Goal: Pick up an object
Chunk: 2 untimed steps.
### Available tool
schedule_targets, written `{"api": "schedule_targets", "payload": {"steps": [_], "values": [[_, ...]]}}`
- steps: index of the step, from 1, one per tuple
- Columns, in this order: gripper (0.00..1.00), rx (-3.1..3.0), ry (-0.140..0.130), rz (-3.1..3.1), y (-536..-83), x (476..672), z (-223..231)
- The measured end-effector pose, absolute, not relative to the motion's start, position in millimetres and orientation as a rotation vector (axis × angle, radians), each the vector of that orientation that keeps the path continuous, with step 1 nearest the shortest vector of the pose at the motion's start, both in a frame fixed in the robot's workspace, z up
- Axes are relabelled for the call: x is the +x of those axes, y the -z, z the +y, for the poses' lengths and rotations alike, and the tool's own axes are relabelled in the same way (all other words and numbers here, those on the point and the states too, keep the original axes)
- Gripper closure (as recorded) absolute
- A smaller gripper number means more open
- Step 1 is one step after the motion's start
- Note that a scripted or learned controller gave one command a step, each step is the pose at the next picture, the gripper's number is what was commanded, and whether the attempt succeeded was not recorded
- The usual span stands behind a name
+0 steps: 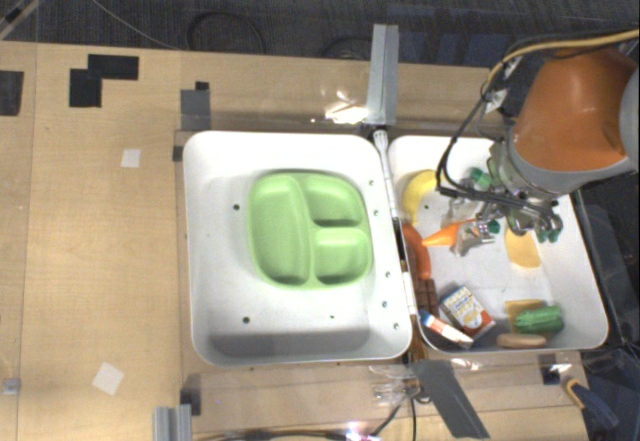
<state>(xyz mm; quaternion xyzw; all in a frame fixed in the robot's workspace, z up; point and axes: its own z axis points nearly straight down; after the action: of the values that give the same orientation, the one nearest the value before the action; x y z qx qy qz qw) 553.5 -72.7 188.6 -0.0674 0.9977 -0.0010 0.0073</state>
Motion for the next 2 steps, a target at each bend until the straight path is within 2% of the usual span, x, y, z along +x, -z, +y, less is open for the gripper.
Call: {"api": "schedule_targets", "payload": {"steps": [1,2], "values": [[1.00,-0.297,0.006,3.114,-227,631.7,-133],[1.00,-0.779,0.005,3.037,-191,560.0,-153]]}}
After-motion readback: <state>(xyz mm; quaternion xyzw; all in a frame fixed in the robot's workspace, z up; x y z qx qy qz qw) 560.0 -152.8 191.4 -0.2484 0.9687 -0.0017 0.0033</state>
